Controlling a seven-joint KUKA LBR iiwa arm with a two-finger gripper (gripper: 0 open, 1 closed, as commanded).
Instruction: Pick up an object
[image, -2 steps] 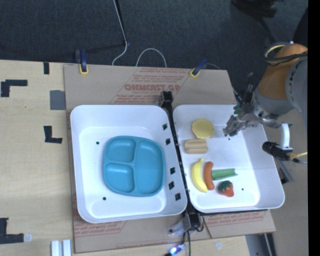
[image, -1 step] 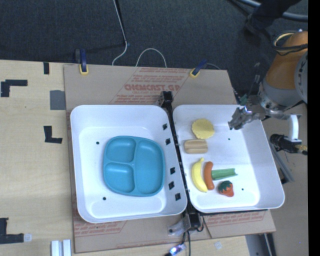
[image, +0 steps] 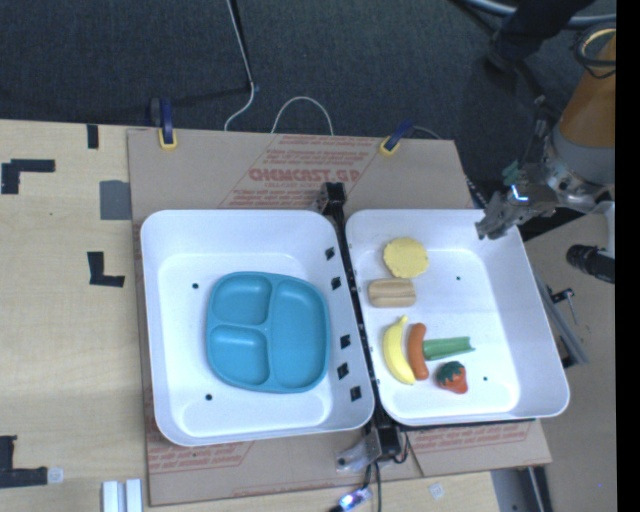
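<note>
- Camera view: two white bins side by side. Left bin (image: 170, 250) holds a blue tray (image: 268, 332), three compartments, lying flat.
- Right bin (image: 520, 300) holds all the candidates: yellow disc (image: 406, 257) toward the far side, tan roll (image: 391, 293) just below it, then banana (image: 398, 352) and sausage (image: 417, 350) touching side by side, green piece (image: 447, 347) just right of the sausage, strawberry (image: 453, 377) nearest the front rim.
- Progress: nothing lifted. Every object rests on a bin floor, none raised. Judged as start of approach; choice of target, descent, grasp and lift all remain.
- Gripper (image: 497, 222) sits over the far right corner of the right bin, at the rim, well apart from the objects.
- Jaws: small and dark against the rim; cannot tell whether apart or together. Nothing seen between them, no contact with any object.
</note>
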